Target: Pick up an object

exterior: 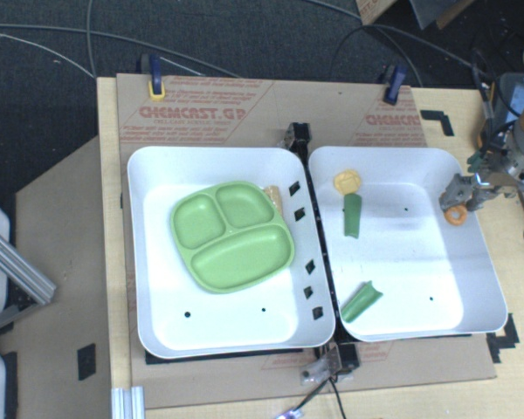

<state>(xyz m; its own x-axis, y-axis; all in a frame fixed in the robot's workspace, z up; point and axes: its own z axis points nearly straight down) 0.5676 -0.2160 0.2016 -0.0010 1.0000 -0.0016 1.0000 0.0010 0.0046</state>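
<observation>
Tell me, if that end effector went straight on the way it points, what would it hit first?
The end effector points left, so probably the right bin's floor, then the green stick; depth is unclear.

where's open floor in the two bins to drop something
Left bin: the green divided plate fills the middle; a bare strip runs along the near edge. Right bin: bare middle and right, between the green stick and the green wedge. Crowded near the yellow piece.
</observation>
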